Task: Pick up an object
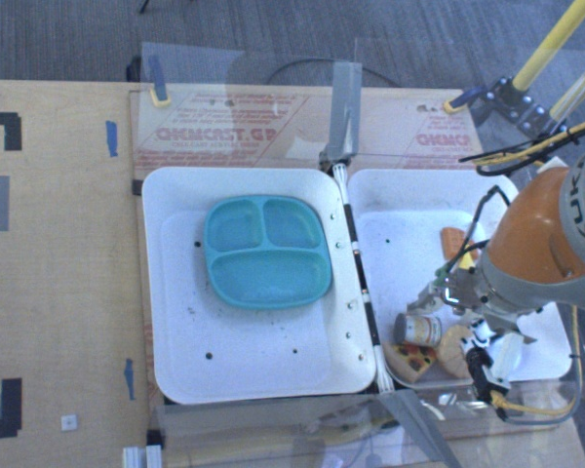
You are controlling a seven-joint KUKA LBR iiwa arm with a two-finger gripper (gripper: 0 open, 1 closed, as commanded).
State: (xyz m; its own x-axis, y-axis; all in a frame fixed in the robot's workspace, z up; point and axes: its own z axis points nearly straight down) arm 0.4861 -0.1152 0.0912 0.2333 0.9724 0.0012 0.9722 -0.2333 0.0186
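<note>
My gripper (447, 298) reaches down into the right bin (400, 224), below the arm's orange band (534, 237). Just under and left of it lies a small can-like jar (419, 330) on its side. A pizza-slice toy (415, 361) and a beige rounded piece (455, 352) sit at the bin's front edge, touching the jar. An orange object (453, 241) lies farther back, partly hidden by the arm. The gripper hovers close to the jar; I cannot see anything held.
The left bin (175, 291) holds a teal divided plate (267, 251). A ridge (356, 271) separates the two bins. Cables (502, 403) hang from the wrist over the right bin's front corner. A yellow pole (556, 32) stands at the far right.
</note>
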